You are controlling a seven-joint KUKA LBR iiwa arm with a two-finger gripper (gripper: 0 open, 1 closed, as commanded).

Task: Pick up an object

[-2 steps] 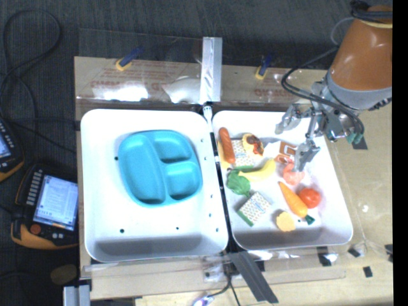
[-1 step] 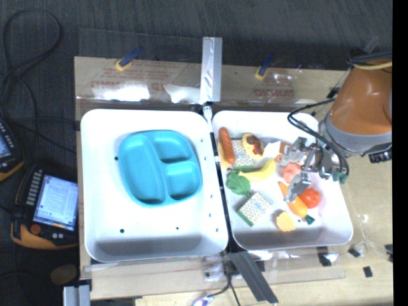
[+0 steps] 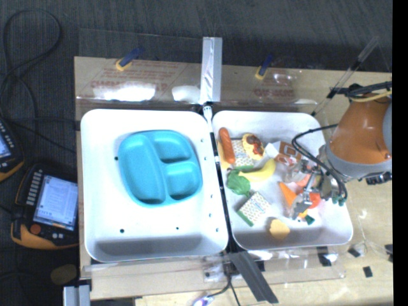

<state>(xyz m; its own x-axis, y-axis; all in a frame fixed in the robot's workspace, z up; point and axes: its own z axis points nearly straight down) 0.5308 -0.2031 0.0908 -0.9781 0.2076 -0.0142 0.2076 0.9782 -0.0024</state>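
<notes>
Arm (image 3: 360,136): reaches in over the right bin (image 3: 331,234).
Gripper (image 3: 305,193): low among toys; its opening, cannot tell.
Carrot (image 3: 288,193): just left of it.
Progress: nothing visibly lifted; grasp and lift remain.

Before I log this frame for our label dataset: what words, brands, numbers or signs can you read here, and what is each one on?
None can be read.
Clear sheet behind the left bin: faint reddish print, too blurred to read.
Handheld pendant left of the bench: lit screen, content too small to read.
Checkered packet in the right bin: pattern only, no legible text.
Blue tray: no markings visible.
</notes>
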